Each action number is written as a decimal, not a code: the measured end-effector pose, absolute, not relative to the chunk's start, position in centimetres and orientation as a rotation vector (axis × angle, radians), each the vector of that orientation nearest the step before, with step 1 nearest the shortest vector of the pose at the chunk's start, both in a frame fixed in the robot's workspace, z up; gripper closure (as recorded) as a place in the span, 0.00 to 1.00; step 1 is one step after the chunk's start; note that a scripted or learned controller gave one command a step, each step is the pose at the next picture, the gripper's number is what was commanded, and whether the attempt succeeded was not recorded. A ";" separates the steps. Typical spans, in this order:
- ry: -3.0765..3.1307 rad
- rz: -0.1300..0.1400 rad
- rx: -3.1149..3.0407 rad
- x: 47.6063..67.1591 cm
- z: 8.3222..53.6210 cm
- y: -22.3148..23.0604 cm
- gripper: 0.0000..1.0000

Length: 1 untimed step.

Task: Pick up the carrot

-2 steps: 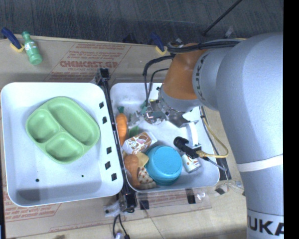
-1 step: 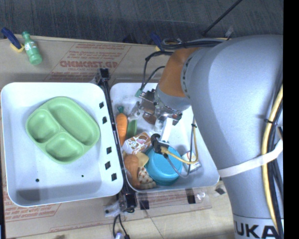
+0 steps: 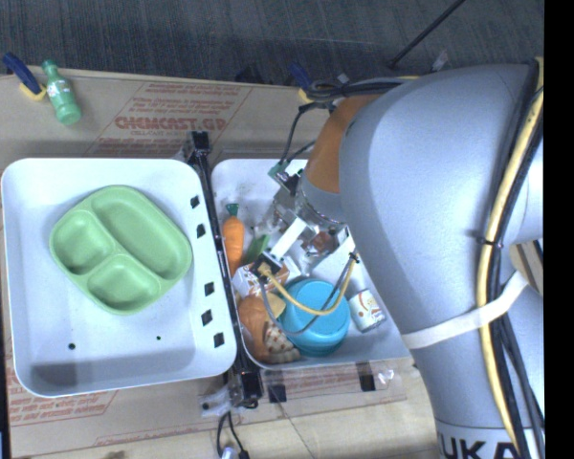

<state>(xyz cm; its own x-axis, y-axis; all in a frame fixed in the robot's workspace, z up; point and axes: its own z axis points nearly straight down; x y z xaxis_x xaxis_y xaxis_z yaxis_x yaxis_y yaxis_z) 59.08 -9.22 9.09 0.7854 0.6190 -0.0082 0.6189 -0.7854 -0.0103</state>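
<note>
Carrot [image 3: 233,240] lying by the right bin's [image 3: 231,176] left wall, gripper [image 3: 285,240] just right of it above clutter, grip state impossible to tell, blue bowl [image 3: 316,318] nearer front, green plate [image 3: 121,247] in left bin [image 3: 38,185].

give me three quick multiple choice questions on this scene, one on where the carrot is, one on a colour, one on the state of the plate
1. Where does the carrot lie?
A. in the right bin, near its left wall
B. on the green plate
C. on the bench outside the bins

2. What colour is the bowl in the right bin?
A. red
B. blue
C. white

3. How does the divided plate sit?
A. tipped on its edge
B. upside down
C. flat, compartments up

Answers:
1 A: the carrot lies in the right bin by the dividing wall.
2 B: the bowl is blue.
3 C: the divided plate rests flat in the left bin, its three compartments facing up.
</note>
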 end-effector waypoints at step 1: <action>-1.051 0.021 -2.966 59.1 10.1 -9.6 1.00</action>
<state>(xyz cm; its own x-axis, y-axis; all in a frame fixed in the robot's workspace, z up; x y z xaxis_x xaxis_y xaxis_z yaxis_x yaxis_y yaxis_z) 59.12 -9.60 10.13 0.7767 0.6297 -0.0143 0.6298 -0.7768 0.0007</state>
